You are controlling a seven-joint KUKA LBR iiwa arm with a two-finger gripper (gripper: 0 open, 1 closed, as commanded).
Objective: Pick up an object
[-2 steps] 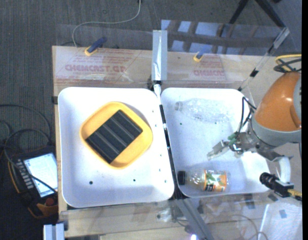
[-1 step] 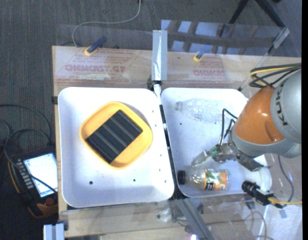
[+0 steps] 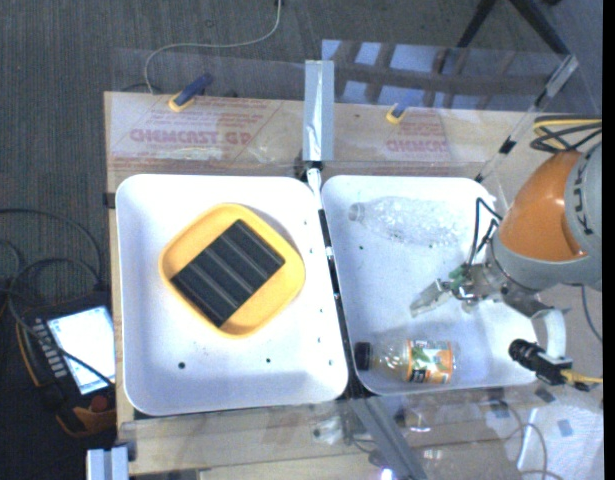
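The two-finger gripper (image 3: 434, 294), jaws apart and empty, hung in the right white bin (image 3: 387, 193) just far of the small orange-labelled plastic bottle (image 3: 409, 360), which lay left-right.

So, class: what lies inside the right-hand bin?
The right bin holds a clear plastic bottle near its far side, a small bottle lying near its near edge, and the gripper between them. The arm hides the bin's right part.
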